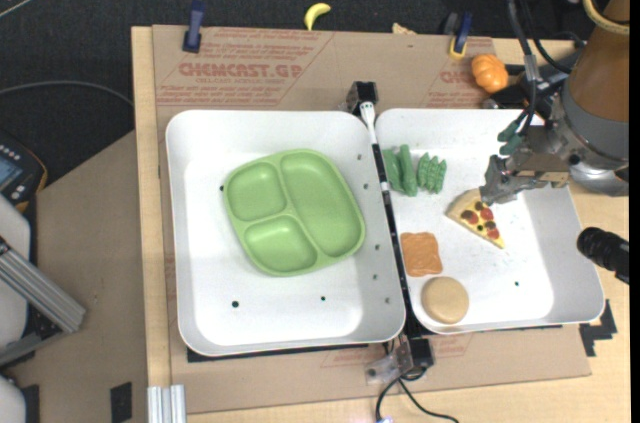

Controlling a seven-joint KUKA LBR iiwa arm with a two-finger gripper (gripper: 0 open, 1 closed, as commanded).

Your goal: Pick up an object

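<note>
You see a glossy green plastic plate [292, 211], smooth white plastic bins [200, 291], and a matt brown cardboard-like surface [250, 71] beneath them.

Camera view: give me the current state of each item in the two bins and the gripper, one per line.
Green three-compartment plastic plate: flat in the left white bin, nothing in its compartments.
Green toy bean bunch: lying in the right white bin, near the divider.
Toy pizza slice: flat, just below the gripper.
Orange-brown toast slice: flat.
Round tan bun: resting by the front wall.
Gripper: low over the right bin, holding nothing visible.
</note>
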